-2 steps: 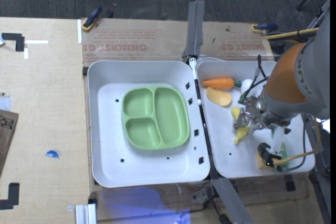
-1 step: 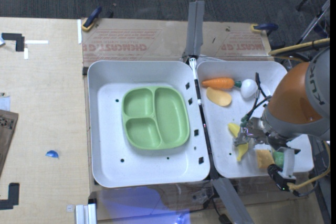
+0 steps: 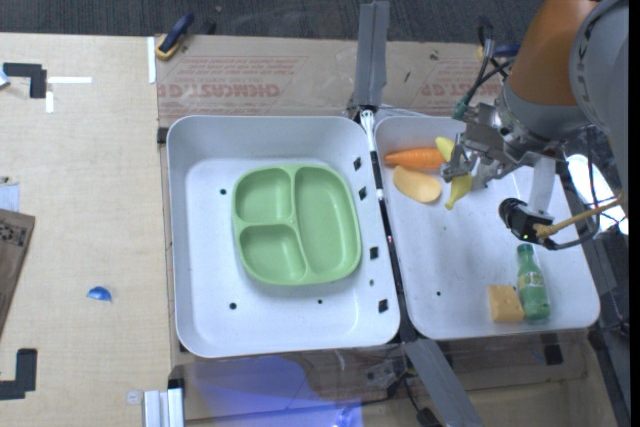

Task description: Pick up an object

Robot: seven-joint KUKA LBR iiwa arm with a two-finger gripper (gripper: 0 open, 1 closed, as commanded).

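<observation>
Over the right bin [image 3: 560, 310], the gripper [image 3: 466, 167] hangs near a carrot [image 3: 414, 157]; nothing is lifted yet, jaw state unclear.

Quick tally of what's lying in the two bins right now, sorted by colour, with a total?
Green: 2, the tray in the left bin and the bottle in the right bin
Orange: 1, the carrot
Yellow: 2, the pale oval piece and the slim piece by the gripper
Tan: 1, the block
Total: 6
</observation>
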